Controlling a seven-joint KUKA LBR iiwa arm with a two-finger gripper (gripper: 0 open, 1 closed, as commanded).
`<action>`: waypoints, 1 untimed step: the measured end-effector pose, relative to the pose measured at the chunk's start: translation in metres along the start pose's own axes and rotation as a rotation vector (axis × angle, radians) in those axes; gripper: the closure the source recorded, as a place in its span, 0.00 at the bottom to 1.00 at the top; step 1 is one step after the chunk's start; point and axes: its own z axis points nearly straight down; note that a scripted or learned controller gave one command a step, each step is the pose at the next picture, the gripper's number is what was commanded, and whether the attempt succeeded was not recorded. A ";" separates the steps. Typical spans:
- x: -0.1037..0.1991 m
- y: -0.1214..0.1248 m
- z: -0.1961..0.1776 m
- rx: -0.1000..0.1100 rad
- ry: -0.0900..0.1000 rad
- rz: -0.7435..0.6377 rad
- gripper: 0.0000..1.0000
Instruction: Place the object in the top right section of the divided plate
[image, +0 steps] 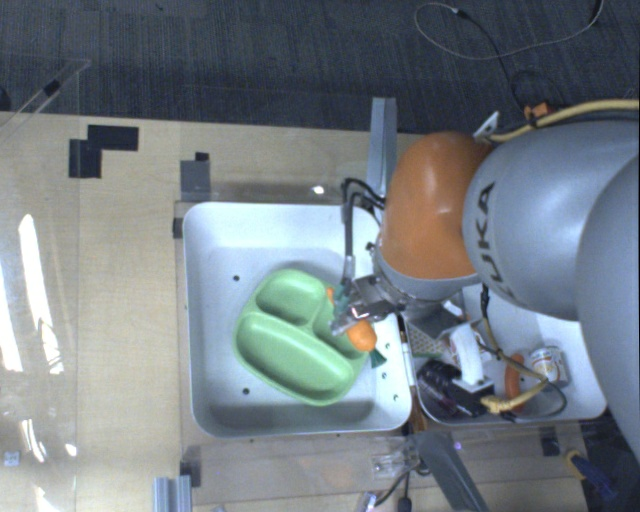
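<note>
**Camera view: hand over plate's right edge**

Green plate (296, 345) lies tilted in the left bin (215, 300). Hand (352, 312) sits low at its right side, an orange object (360, 337) right beneath it, looks pinched between the fingers, though the wrist blocks much. Object is over the small right section. Best: confirm which section counts as top right, lower until touching, then release gently so it can't roll.

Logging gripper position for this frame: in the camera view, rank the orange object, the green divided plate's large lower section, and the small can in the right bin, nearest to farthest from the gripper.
Measured from the gripper:
1. Orange object, right at the fingertips, over the plate's right edge.
2. Green divided plate, large section, down-left in the left bin.
3. Small can, far right in the right bin.
</note>
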 end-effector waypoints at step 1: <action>0.000 0.000 0.000 0.000 0.000 0.000 0.00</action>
